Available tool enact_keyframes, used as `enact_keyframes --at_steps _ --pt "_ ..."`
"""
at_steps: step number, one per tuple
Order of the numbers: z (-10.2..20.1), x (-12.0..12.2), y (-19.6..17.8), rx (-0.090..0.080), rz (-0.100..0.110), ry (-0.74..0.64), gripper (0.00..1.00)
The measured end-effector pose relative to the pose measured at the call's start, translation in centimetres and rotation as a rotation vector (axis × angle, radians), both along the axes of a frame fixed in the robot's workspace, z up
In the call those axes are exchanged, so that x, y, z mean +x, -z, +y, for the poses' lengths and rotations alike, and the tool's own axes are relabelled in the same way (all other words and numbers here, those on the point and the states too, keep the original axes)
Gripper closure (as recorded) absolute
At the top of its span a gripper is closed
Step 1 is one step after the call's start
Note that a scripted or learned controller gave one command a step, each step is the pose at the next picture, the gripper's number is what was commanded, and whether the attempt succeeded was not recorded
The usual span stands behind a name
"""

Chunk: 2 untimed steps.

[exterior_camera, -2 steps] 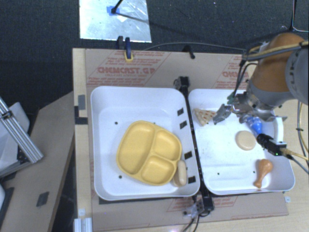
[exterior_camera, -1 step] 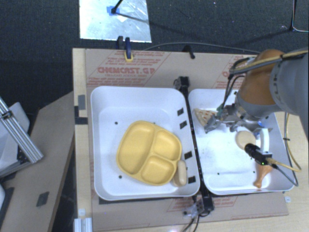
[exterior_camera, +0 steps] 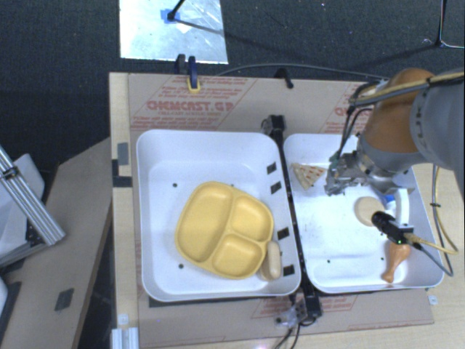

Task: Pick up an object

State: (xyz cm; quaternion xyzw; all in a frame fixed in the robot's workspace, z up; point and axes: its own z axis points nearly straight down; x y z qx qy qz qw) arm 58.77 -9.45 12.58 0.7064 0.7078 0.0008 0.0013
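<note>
My gripper [exterior_camera: 338, 182] hangs low over the right bin [exterior_camera: 341, 267], near its upper middle. Just left of it lies a tan triangular slice [exterior_camera: 307, 174], close to the gripper but not held. A pale round disc [exterior_camera: 366, 211] rests to the gripper's lower right. A tan drumstick-shaped toy [exterior_camera: 394, 262] lies near the bin's lower right corner. A small blue and white item [exterior_camera: 398, 202] sits beside the disc, partly hidden by the arm.
The left bin [exterior_camera: 167, 166] holds a yellow divided plate [exterior_camera: 225, 230] and a beige bread roll [exterior_camera: 272, 260] against the plate's lower right edge. A black divider [exterior_camera: 287, 209] with clips runs between the bins. The arm's grey and orange body [exterior_camera: 407, 122] covers the right bin's upper right.
</note>
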Motion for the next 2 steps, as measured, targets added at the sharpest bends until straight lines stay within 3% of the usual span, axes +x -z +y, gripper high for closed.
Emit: enact_keyframes --at_steps 2 --pt "0.1 0.3 -11.9 0.0 -0.004 -0.002 1.0"
